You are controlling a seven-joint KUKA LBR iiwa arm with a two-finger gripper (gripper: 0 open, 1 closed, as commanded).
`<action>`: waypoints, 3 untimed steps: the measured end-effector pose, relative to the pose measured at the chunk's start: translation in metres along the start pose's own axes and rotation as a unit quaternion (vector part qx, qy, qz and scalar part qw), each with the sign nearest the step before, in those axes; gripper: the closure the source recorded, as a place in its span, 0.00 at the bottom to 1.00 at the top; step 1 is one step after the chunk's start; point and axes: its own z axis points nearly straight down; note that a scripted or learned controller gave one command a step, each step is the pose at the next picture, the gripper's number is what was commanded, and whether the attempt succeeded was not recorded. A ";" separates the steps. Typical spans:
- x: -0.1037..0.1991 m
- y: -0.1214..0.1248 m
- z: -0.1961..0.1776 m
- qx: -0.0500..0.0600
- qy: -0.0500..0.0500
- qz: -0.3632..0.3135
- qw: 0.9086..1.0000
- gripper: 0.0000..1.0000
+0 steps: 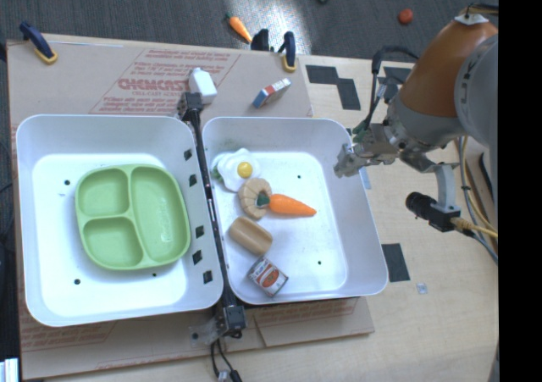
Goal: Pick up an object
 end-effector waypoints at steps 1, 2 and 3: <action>0.000 0.001 -0.010 -0.001 0.000 -0.002 1.000 1.00; 0.000 0.001 -0.021 -0.001 -0.001 -0.005 1.000 1.00; 0.000 0.002 -0.031 -0.003 -0.001 -0.007 1.000 1.00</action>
